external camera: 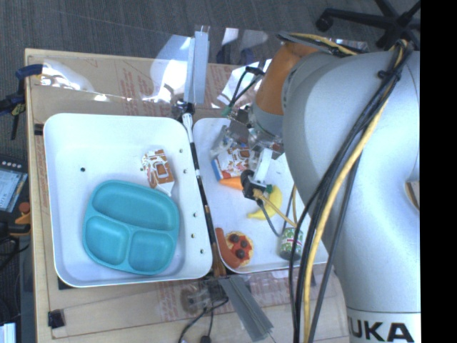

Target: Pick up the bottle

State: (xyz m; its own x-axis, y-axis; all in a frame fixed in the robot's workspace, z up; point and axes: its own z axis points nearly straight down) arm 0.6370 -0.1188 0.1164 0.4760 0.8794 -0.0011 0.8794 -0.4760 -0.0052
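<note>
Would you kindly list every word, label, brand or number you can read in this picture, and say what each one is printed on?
"UKA": large white letters on the arm's grey base, cut off at the left by the arm's edge.
Print on the small carton in the left bin: too small to read.
Label on the bottle in the right bin: too blurred to read.

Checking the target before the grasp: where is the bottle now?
The bottle stands in the right bin, near its front right corner, just below the banana and right of the pizza slice.

the grey arm (343, 141) reaches in from the right, wrist bent down, orange band uppermost.
</note>
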